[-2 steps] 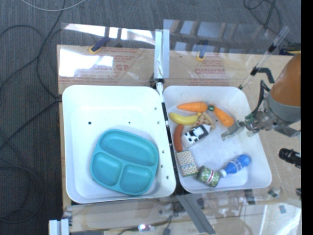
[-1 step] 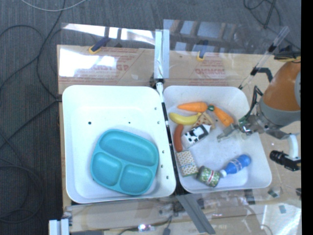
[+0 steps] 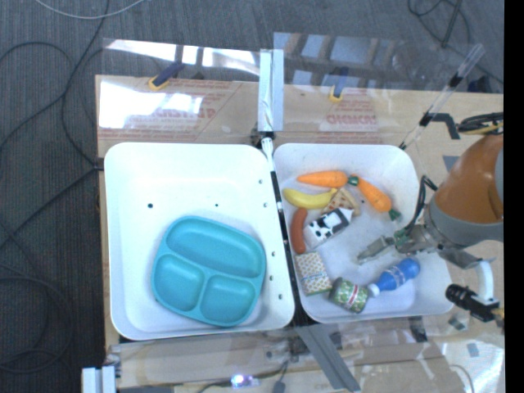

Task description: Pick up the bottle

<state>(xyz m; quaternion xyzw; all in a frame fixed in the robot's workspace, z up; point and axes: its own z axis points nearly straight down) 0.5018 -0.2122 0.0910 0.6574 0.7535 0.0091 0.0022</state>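
The bottle (image 3: 399, 275) is blue with a white cap and lies on its side near the front right of the right bin (image 3: 405, 164), cap pointing left toward a green can (image 3: 350, 295). My gripper (image 3: 375, 250) reaches in from the right and sits just beyond the bottle, over the bin floor. Nothing shows in its grasp, and the bottle rests on the bin floor.
The right bin also holds two carrots (image 3: 322, 178), a banana (image 3: 309, 196), a sausage (image 3: 299, 228), a black-and-white toy (image 3: 329, 222) and a checked cracker (image 3: 312, 272). A blue divided plate (image 3: 210, 270) lies in the left bin (image 3: 139, 178).
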